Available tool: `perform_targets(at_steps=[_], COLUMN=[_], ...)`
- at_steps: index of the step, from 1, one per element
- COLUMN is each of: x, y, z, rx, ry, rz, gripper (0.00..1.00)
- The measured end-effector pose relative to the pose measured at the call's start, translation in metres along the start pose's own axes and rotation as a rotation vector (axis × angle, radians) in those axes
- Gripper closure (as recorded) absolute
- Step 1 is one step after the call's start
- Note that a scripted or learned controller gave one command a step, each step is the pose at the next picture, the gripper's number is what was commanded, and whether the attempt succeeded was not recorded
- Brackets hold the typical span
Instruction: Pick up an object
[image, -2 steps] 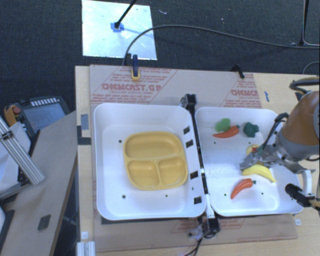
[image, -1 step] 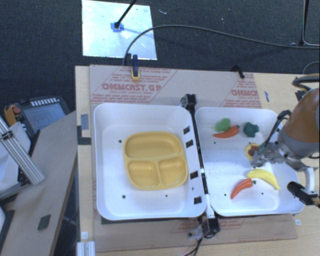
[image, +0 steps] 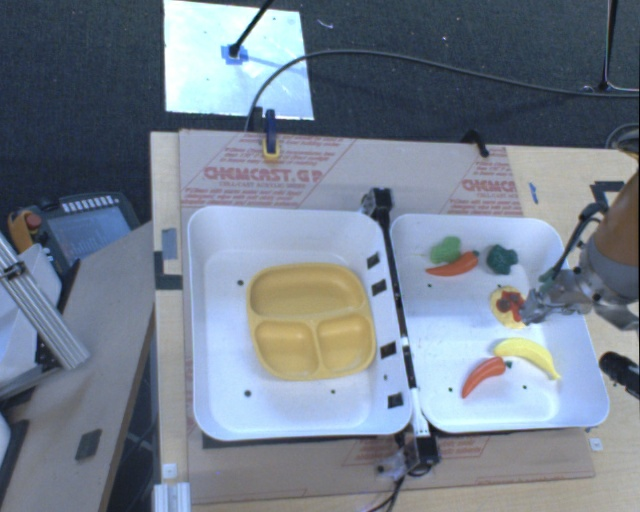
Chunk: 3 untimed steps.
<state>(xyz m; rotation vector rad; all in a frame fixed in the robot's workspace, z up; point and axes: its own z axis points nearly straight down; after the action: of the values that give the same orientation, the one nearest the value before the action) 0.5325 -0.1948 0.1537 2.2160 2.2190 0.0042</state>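
While the gripper (image: 527, 308) hung over the pizza slice (image: 505, 304) in the right bin (image: 575, 400), its grip couldn't be told.

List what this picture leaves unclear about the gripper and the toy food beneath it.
- Gripper: too small and blurred in the camera view to read its finger state.
- Small yellow-and-red item: partly covered by the gripper; identity and contact unclear.
- Arm: cut off by the right edge.
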Motion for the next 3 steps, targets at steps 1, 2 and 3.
perform_targets(at_steps=[1,2,3], x=[-0.008,-0.008,0.042], y=[0.005,0.006,0.005], z=[-0.060,-0.089,-0.097], rx=[0.000,0.000,0.003], ry=[-0.001,0.000,0.002], rz=[-0.003,-0.003,-0.007], gripper=[1.00,1.00,1.00])
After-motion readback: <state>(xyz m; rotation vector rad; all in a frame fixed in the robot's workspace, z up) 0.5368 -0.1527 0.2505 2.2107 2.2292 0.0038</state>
